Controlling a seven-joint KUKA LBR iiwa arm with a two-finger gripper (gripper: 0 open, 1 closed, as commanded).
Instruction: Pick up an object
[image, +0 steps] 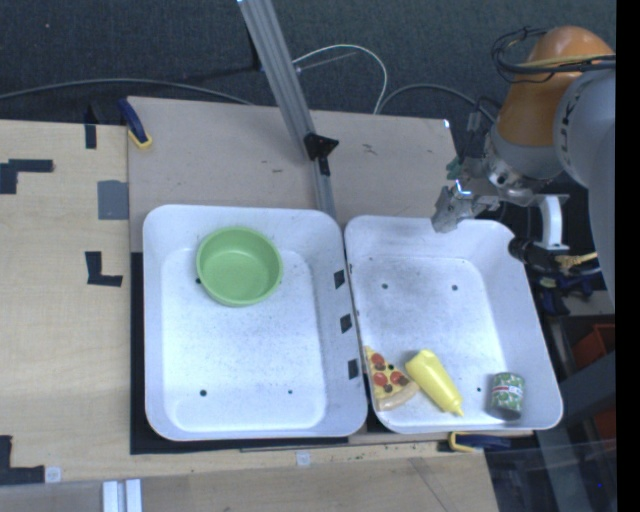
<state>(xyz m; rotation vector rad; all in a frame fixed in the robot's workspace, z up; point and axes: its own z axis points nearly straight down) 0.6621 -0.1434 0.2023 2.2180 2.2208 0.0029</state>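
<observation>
Best drop the grey two-finger gripper (finger spread: cannot tell) squarely over the yellow plastic mustard bottle, well apart.

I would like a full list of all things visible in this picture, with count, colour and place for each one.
bowl: one, green, upper left part of the left bin
left bin: one, white, on the bench
right bin: one, white, beside the left bin
pizza slice: one, tan with red spots, lower left corner of the right bin
mustard bottle: one, yellow, lying tilted just right of the pizza slice
can: one, dark green with a grey top, lower right corner of the right bin
metal pole: one, grey, slanting down to the gap between the bins
arm: one, grey with orange band, at upper right
tool: one, grey, above the top edge of the right bin
</observation>
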